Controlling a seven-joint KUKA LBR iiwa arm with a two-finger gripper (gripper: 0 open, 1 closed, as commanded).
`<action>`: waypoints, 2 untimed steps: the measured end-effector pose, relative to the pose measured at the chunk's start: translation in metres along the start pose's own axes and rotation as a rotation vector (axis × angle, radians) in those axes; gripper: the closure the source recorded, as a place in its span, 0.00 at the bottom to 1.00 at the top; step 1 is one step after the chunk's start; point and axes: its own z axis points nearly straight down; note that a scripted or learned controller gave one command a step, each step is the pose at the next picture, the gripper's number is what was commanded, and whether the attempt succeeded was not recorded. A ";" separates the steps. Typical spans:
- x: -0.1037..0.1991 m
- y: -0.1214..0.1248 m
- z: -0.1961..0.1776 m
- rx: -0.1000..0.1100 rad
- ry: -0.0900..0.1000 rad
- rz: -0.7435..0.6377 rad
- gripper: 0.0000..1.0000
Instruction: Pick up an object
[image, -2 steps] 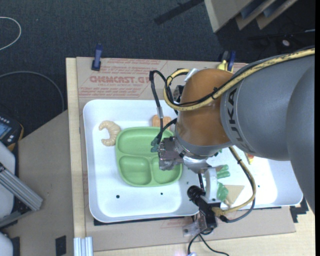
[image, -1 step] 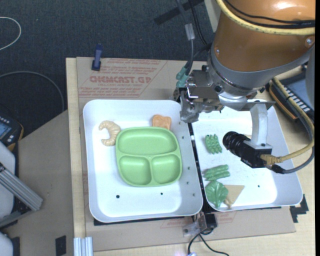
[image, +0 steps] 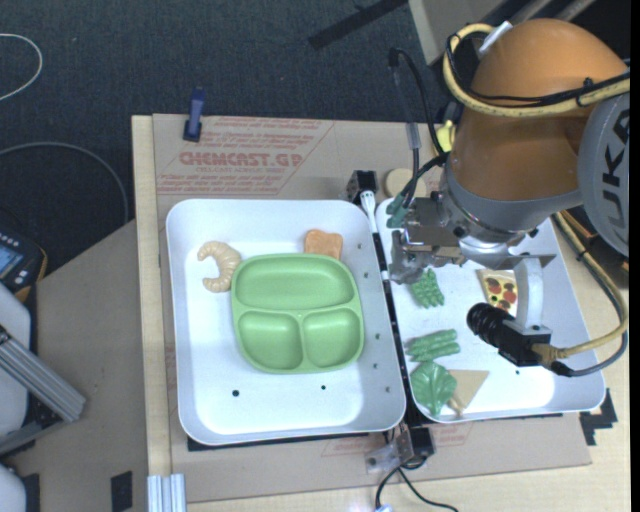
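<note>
1. The gripper (image: 418, 262) is positioned over the upper left part of the right bin (image: 560, 390), close to the wall shared with the left bin (image: 190, 330). It is largely masked by the wrist and orange band above it.
2. The state of the end effector cannot be told from this view, and nothing can be confirmed as held.
3. The nearest candidate is a small green leafy piece (image: 428, 289), lying on the bin floor just below the gripper. Whether it is touched cannot be determined.
4. Further candidates are located in the right bin: a green bean-like bundle (image: 433, 346), a larger green leaf (image: 433, 386) beside a tan wedge (image: 468, 382), and a pizza slice toy (image: 499, 289) near the arm's black fitting.
5. The left bin contains a green divided plate (image: 297, 310), a croissant toy (image: 219, 264) at its upper left, and an orange bread piece (image: 323, 243) at its upper edge.
6. The step in hand is judged to be the approach or descent onto the small green leafy piece; a lift is not yet evident.
7. For the next move, the piece must be centred beneath the gripper, away from the bin wall, before a close and a straight vertical lift are attempted.
</note>
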 end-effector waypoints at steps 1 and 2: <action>-0.001 0.001 -0.010 -0.003 -0.001 0.001 1.00; -0.001 0.001 -0.020 -0.005 -0.001 0.001 1.00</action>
